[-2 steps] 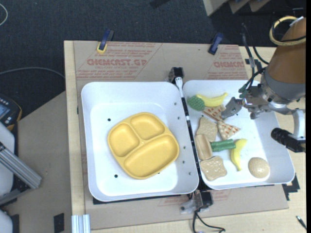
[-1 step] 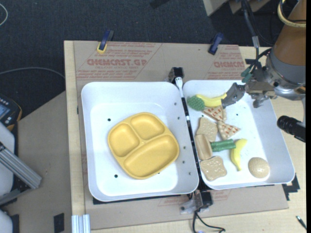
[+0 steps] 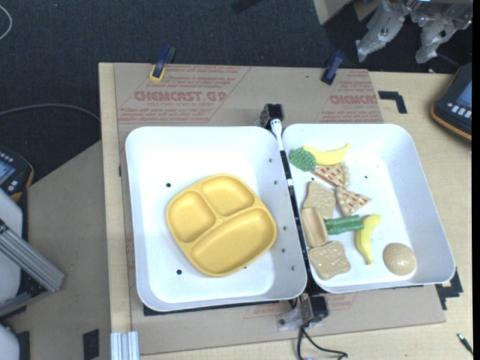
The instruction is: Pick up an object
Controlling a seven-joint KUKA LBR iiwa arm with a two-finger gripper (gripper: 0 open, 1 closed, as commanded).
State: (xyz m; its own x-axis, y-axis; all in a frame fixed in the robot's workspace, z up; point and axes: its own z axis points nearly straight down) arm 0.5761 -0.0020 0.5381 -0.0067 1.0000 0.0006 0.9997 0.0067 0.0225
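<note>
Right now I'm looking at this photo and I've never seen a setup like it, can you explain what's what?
One camera looks down at a slant on a bench bearing two white bins side by side. The left bin holds a yellow divided plate. The right bin holds toy food: a banana, a green piece, pizza slices, bread, a cookie. The machine is a robot arm whose gripper sits at the top right, off the bins, with nothing between it and the food. Its job is to pick something up.
</note>
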